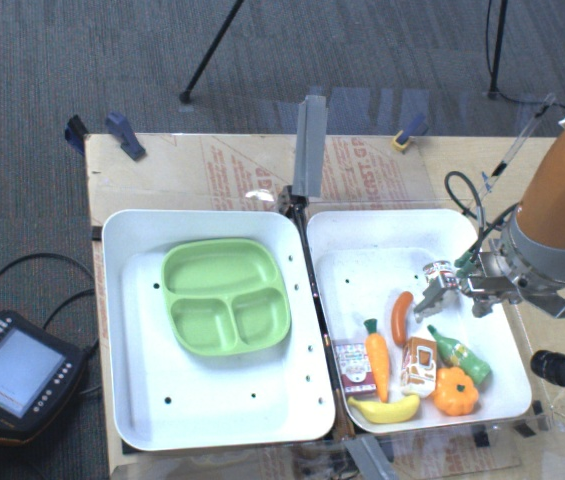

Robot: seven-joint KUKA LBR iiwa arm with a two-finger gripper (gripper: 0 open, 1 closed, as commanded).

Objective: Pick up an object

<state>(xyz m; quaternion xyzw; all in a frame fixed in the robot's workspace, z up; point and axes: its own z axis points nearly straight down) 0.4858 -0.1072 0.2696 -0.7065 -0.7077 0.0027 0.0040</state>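
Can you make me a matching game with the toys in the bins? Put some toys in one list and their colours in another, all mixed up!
Things:
1. divided plastic plate in the left bin
2. toy banana
3. toy pumpkin
4. toy sausage

Colours:
A. orange
B. red
C. light green
D. yellow

Pairs: 1-C, 2-D, 3-A, 4-B

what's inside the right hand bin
The right bin holds a carrot, banana, sausage, green bottle, orange pumpkin and two small cartons. Anything beneath them is hidden.
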